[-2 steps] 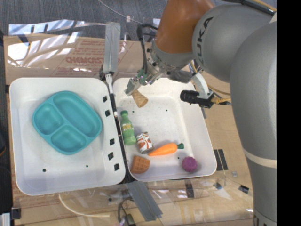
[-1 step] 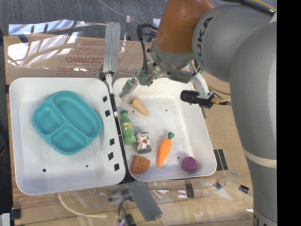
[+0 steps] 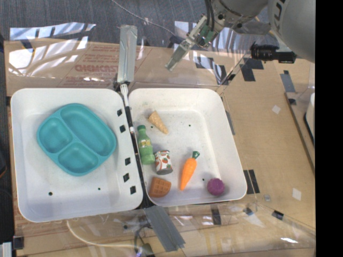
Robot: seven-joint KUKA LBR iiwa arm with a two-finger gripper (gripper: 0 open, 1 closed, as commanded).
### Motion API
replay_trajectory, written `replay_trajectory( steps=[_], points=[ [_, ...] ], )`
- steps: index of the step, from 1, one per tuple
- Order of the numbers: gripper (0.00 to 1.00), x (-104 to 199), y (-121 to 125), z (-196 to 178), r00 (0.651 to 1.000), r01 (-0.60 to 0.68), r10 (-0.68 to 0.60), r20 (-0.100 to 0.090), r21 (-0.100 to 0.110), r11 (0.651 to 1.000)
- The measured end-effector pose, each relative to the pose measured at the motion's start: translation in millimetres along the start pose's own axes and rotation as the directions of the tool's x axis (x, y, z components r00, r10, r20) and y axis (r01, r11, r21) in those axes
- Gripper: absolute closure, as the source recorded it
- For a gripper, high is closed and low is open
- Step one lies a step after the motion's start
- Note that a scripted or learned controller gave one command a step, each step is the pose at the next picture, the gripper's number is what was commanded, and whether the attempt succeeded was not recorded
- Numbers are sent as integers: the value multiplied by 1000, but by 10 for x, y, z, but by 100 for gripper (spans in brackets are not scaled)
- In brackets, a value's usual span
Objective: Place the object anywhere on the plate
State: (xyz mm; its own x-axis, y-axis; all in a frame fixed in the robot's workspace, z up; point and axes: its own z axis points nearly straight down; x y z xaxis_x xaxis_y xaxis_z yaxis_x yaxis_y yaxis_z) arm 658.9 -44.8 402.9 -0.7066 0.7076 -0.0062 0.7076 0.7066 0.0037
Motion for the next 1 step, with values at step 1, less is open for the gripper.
replay_trajectory(
  steps=[1],
  points=[
    [0, 75, -392, -907, 972, 234, -234, -3, 1, 972]
  ],
)
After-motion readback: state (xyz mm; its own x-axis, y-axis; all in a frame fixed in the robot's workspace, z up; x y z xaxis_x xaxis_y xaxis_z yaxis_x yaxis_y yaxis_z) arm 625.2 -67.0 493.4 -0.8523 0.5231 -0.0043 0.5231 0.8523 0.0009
